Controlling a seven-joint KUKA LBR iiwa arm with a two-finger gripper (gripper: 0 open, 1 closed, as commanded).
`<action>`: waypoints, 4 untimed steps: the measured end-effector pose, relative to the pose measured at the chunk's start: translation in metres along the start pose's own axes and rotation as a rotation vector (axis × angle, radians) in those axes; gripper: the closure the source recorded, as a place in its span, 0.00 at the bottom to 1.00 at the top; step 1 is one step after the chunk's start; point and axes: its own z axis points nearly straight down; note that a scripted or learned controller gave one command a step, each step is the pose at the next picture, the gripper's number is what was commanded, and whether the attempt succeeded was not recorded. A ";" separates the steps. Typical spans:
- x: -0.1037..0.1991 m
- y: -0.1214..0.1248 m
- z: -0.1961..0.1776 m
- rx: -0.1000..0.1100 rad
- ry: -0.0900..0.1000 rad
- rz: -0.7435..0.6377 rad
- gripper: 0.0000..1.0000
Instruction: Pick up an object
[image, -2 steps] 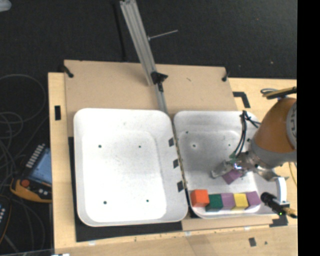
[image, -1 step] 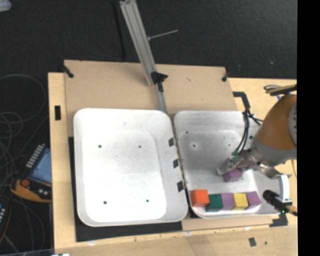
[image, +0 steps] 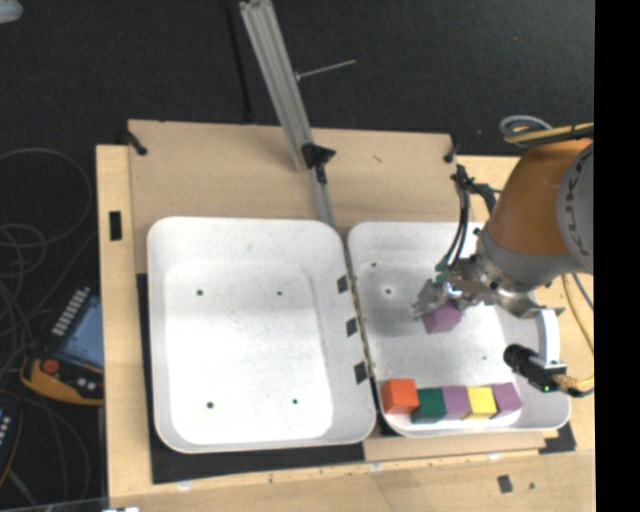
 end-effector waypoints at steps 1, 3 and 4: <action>0.076 0.061 -0.027 0.003 -0.001 0.000 1.00; 0.019 0.097 -0.140 -0.001 -0.004 0.006 1.00; 0.101 0.067 -0.172 0.006 0.002 -0.001 1.00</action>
